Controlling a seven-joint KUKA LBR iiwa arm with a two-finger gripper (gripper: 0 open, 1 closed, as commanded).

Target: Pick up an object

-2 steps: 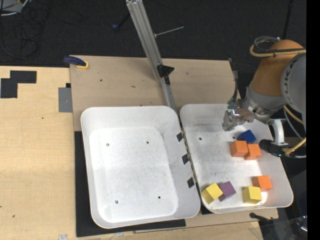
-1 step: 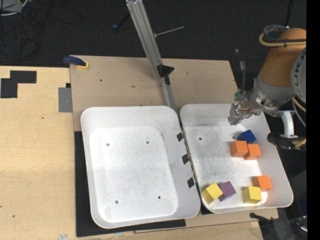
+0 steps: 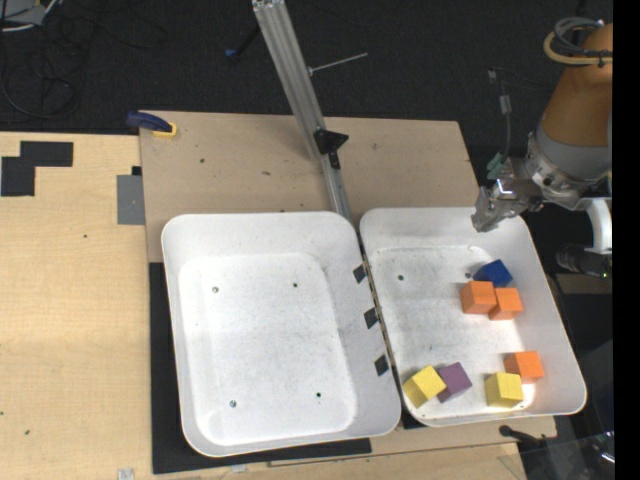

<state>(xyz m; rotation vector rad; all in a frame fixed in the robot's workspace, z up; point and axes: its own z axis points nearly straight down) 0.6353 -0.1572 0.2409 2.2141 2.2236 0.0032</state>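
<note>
Bench [image 3: 250, 163] is the biggest thing here, w/ two shallow white bins on it. Left bin [image 3: 190, 268] sits next to the right bin [image 3: 420, 230], which has all the blocks. Arm [image 3: 578, 108] comes in from the right, orange band above the wrist, gripper [image 3: 487, 215] hanging over the top-right corner of the right bin, right at the rim. Can't tell from here if it's apart or closed; nothing visible in it.

Blocks, approx biggest to smallest: orange pair [image 3: 490, 299] touching each other mid-right, blue block [image 3: 493, 272] just behind them and touching. Near the front edge: yellow block [image 3: 425, 383] against a purple block [image 3: 455, 378], then another yellow block [image 3: 503, 389] w/ a small orange block [image 3: 526, 365] beside it.

Nearest target is the blue block: it lies near the gripper, toward the bin's front edge. Reckon a short move forward and down gets there, but the orange pair crowds its front side, so a clean grab looks awkward
</note>
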